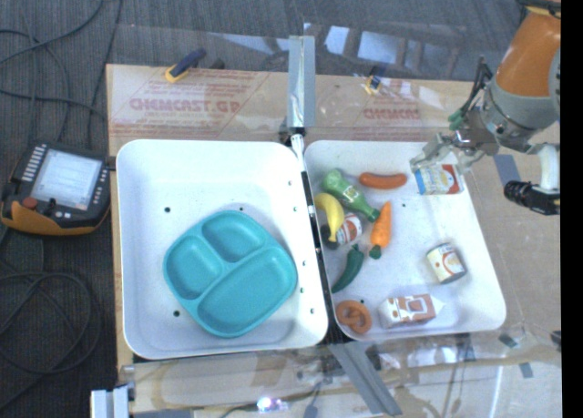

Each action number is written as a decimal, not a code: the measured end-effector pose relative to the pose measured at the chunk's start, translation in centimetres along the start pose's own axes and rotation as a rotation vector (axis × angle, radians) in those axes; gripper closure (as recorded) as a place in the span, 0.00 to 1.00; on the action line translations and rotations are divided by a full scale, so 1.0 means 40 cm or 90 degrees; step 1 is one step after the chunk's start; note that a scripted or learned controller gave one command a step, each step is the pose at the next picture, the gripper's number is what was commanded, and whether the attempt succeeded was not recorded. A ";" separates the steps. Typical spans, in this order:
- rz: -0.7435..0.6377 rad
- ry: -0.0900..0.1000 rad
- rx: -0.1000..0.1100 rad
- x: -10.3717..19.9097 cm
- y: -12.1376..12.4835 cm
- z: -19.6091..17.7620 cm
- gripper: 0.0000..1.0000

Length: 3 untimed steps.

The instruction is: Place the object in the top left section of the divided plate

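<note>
Left bin (146,179): one teal divided plate (231,272), nothing resting in its sections. Right bin (483,270): sausage (383,180), green bottle (347,193), banana (331,215), carrot (381,227), green pepper (351,268), pretzel (353,317), small cartons, and a white-and-blue carton (438,178) at the upper right corner. Gripper (444,154) sits right over that carton; whether the fingers are parted or clamped on it, I cannot tell.
</note>
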<state>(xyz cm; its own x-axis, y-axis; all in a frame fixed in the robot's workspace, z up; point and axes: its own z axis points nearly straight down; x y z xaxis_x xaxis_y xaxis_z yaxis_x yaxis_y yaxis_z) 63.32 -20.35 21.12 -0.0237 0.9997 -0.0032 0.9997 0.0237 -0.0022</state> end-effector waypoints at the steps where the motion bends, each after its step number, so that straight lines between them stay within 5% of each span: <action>1: 0.147 0.004 0.001 0.153 -0.131 0.067 1.00; 2: 0.051 0.002 0.001 0.356 -0.087 0.071 1.00; 3: 0.024 0.002 0.001 0.505 -0.117 0.070 1.00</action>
<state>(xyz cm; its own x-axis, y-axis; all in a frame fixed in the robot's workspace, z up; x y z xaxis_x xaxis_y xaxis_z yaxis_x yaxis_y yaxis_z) 58.15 -0.28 18.25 0.0137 0.9999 -0.0009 0.9999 -0.0137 -0.0042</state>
